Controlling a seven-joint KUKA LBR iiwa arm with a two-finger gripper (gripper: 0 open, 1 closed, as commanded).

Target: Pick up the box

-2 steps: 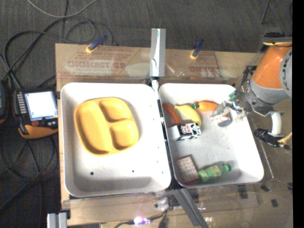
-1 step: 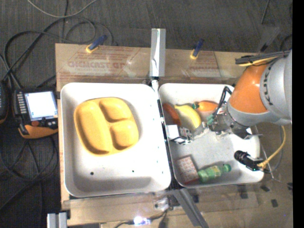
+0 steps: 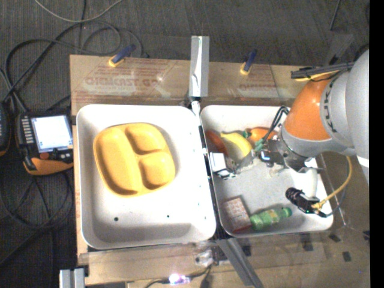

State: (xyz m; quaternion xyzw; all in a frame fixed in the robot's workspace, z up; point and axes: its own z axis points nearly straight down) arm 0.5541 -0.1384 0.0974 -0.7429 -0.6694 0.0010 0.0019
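small flat reddish cardboard box (image 3: 235, 209), lying beside a green bottle (image 3: 270, 217): likely light and stiff; grip across its short sides. gripper (image 3: 235, 165) opening: you cannot tell.

Yellow tray (image 3: 135, 158), reddish patterned box (image 3: 236, 212), green bottle (image 3: 270, 218), white bins (image 3: 90, 221).

The claw (image 3: 239, 162) is too small and too crowded against the yellow fruit (image 3: 237, 143) to tell how its fingers stand or whether anything lies between them. The grey arm (image 3: 360, 110) is cut off by the right edge, and its orange band (image 3: 309, 113) hides the far right corner of the right bin (image 3: 211, 179). The box (image 3: 236, 211) bears print too small to read.
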